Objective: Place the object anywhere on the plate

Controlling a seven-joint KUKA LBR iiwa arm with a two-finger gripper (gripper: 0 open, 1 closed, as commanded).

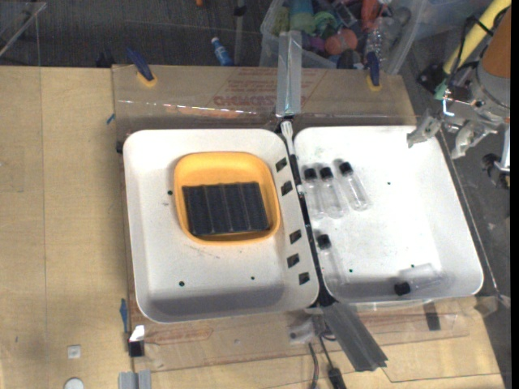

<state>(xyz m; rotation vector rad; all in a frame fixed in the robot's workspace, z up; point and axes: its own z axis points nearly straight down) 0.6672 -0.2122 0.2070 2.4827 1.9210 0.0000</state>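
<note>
The bench (57, 217) is carrying two shallow white bins side by side. The left bin (154, 282) is holding an orange plate (185, 168) that is sitting a little toward the bin's far edge, and a dark ridged block (227, 207) is lying flat on that plate, covering most of its middle.

The right bin (438, 217) is holding several small clear vials with black caps. Three of them (332, 189) are lying close together near the bin's left edge, toward its far corner, caps pointing away from the camera. Another vial (326, 250) is resting just beside the left edge farther toward the near side, and one more (415, 280) is lying near the bin's near right corner.

The arm is reaching in at the right, with the gripper (439, 134) hanging over the far right corner of the right bin. Its two fingers are standing apart, with nothing between them.
</note>
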